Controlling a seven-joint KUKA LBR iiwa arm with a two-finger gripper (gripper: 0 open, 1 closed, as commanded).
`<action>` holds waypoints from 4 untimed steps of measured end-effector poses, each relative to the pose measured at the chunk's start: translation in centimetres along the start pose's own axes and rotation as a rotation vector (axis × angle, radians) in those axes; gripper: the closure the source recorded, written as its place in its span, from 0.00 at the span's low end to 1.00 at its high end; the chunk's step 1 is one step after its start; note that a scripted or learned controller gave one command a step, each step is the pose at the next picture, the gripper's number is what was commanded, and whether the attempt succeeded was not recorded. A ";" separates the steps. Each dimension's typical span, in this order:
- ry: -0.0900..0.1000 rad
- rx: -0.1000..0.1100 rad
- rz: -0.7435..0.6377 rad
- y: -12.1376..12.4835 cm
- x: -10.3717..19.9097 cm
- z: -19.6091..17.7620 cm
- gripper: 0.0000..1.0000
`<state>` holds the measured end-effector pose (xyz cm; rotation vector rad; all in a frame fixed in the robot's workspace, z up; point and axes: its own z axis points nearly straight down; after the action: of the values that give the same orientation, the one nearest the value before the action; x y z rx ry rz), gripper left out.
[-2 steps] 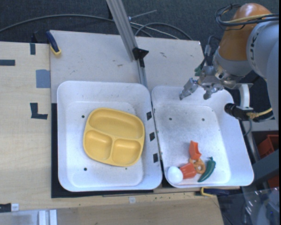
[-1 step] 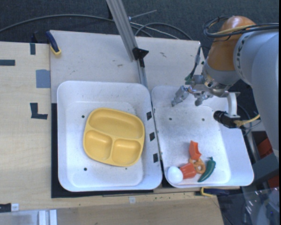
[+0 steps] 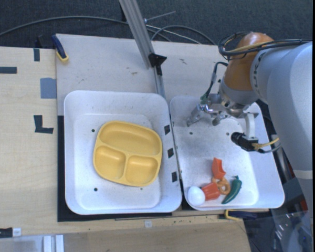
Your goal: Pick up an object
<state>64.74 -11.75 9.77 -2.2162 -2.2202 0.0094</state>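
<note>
My gripper (image 3: 203, 121) hangs over the far part of the right bin (image 3: 191, 140), near its left wall. Its two fingers are spread open and nothing is between them. The loose objects lie in a cluster at the bin's near end, well apart from the gripper: a red-orange piece (image 3: 217, 168), an orange piece (image 3: 211, 190), a white egg (image 3: 196, 195) and a green pepper-like thing (image 3: 233, 189). A small brown ring-shaped item (image 3: 223, 185) rests among them.
The left bin (image 3: 76, 140) holds a yellow divided plate (image 3: 127, 153). A grey metal pole (image 3: 139, 25) slants in from the top and ends at the wall between the bins. The arm's body covers the right bin's far right corner.
</note>
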 end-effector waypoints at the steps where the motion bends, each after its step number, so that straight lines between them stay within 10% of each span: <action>1: 0.000 -0.005 -0.002 0.2 0.1 -1.4 1.00; 4: 0.001 -0.009 0.000 0.2 0.9 -14.8 1.00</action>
<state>65.05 -10.85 24.61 -2.2202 -2.2245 -0.0021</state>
